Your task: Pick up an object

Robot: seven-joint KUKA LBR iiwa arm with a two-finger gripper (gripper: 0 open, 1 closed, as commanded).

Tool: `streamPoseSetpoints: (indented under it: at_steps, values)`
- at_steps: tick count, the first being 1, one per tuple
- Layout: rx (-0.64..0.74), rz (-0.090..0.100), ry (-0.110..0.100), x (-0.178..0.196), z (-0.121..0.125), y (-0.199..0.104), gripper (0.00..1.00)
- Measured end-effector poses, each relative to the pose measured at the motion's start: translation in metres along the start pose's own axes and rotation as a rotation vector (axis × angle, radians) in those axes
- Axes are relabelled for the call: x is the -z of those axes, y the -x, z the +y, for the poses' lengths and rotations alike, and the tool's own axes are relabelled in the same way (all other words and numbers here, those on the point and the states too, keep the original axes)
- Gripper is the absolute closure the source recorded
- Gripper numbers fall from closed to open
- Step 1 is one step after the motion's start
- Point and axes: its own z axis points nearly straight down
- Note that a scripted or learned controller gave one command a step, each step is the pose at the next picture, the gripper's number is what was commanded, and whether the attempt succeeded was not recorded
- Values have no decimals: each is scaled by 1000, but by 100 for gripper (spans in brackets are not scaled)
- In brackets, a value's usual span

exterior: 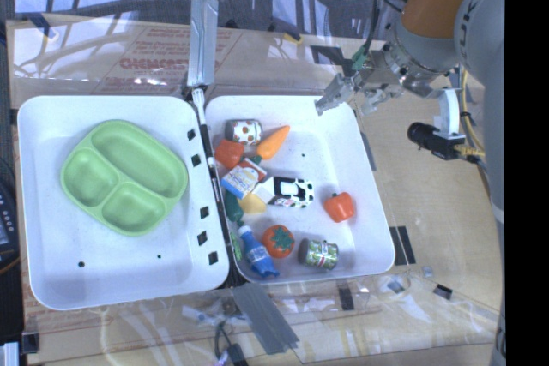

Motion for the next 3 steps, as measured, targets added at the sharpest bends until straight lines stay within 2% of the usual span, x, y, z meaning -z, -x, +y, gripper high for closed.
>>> streamPoseSetpoints:
  at_steps: [1,2,3]
  values:
    - [94,2,-7,-128,33,-36,0]
    - [83,2,-11,-186,33,-26,0]
    - [45,0,1,-150,25,-58,0]
